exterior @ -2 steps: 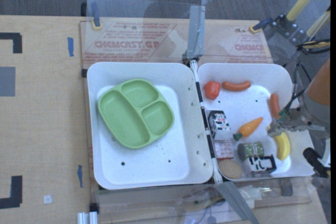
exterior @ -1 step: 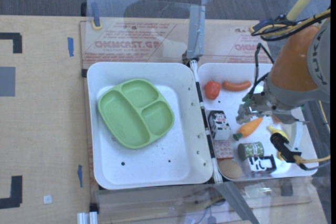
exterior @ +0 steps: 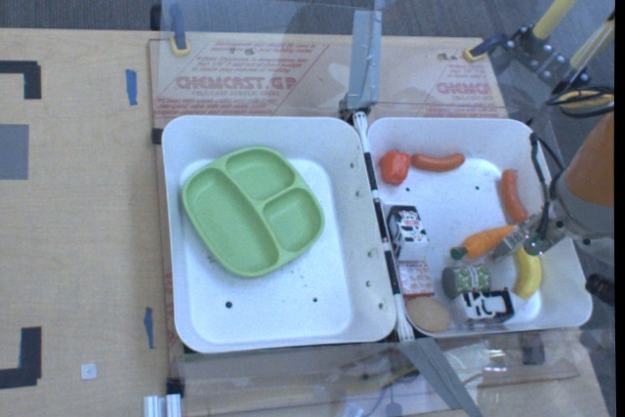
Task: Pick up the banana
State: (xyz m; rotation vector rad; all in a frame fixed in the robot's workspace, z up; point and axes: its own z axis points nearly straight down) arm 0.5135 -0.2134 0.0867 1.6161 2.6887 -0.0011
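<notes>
The yellow banana (exterior: pixel 528 275) lies near the right wall of the right bin (exterior: pixel 444 137), pointing roughly front to back. My gripper (exterior: pixel 532 242) hangs just over the banana's far end, with the grey wrist and orange band (exterior: pixel 598 173) reaching in from the right. An orange carrot (exterior: pixel 487 240) lies immediately left of the gripper, its tip close to it. Nothing shows as lifted; the banana rests on the bin floor.
Also in the right bin are two sausages (exterior: pixel 437 161) (exterior: pixel 512 195), a red fruit (exterior: pixel 395 166), a cow-print carton (exterior: pixel 407 227), a pink box (exterior: pixel 417 279), a can (exterior: pixel 459 280), a black-and-white pack (exterior: pixel 485 306) and a cookie (exterior: pixel 428 313). The left bin (exterior: pixel 195 137) holds a green divided plate (exterior: pixel 254 210).
</notes>
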